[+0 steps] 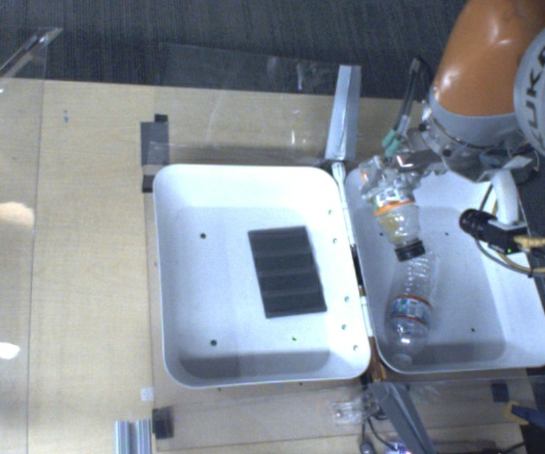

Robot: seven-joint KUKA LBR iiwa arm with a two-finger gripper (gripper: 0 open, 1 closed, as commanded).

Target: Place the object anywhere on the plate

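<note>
Lying flat at the centre of the left bin (173,253), a dark ribbed plate (287,271) is being left bare. In the right bin (518,320), a clear plastic bottle (413,296) is resting at seven o'clock from the gripper (393,180), which is hanging above it.

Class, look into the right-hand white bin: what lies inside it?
A clear plastic bottle with a dark cap lies on its side in the right bin. The end effector hangs over the bin's far end, covering the floor beneath it.
</note>
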